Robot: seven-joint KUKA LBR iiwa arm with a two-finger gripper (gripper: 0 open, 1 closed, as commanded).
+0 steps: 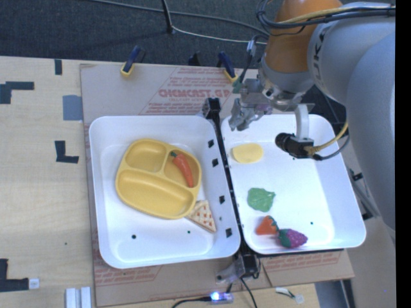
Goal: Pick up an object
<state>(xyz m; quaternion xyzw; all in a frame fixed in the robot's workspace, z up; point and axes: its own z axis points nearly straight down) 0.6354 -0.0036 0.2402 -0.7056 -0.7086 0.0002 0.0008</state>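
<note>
Yellow flat disc lies in the right bin, far end, just below the pincer. Pincer hangs above that corner near the divider, nothing between its fingers; can't tell how wide they're spread. Likely target is the disc. It's thin, so come straight down, straddle its edges, close low against the bin floor. Other options nearer: green leafy piece, strawberry, purple grapes. Bulkier, probably easier grabs.

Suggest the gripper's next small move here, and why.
Probably a short descent toward the pale yellow piece. The gripper hovers at the right bin's far-left corner, just beyond that piece, nearer to it than to the green piece.
</note>
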